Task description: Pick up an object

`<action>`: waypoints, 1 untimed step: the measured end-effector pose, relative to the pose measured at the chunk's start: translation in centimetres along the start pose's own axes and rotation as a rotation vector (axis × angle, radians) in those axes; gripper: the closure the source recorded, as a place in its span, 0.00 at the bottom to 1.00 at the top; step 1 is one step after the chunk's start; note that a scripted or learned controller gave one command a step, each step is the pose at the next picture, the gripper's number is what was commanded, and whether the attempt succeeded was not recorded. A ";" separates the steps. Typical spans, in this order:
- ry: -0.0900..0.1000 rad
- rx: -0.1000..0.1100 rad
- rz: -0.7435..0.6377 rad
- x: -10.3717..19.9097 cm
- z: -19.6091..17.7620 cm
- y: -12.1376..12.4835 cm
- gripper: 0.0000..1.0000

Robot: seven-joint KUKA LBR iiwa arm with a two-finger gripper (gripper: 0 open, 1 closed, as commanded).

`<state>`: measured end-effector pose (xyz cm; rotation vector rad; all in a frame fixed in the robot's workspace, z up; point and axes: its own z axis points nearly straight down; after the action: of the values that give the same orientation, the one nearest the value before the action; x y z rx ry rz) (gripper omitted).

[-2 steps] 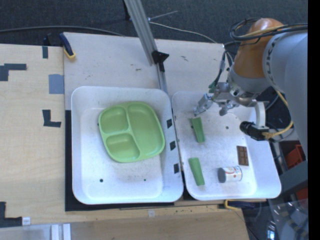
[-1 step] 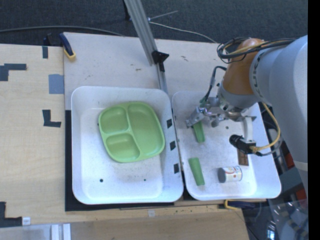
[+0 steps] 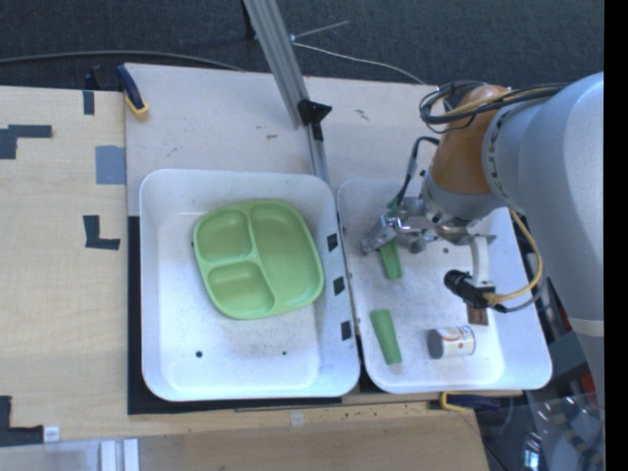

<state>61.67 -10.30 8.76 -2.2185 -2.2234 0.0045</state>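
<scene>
My gripper is low over the upper left part of the right bin. A short green stick pokes out just below the gripper, touching it or directly under it. A second green stick lies further toward the front of the same bin. Beside that one, a small white can with a red band lies on its side. The grey arm with its orange band comes in from the right and hides the bin's far right part.
The left bin holds a green divided plate. A grey metal pole slants down to the ridge between the bins. Cables and a black connector hang from the wrist over the right bin.
</scene>
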 end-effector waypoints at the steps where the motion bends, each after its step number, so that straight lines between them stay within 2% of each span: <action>1: 0.001 -0.001 -0.001 0.1 -1.1 0.0 1.00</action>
<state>61.70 -10.21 9.85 -2.2173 -2.2247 0.0023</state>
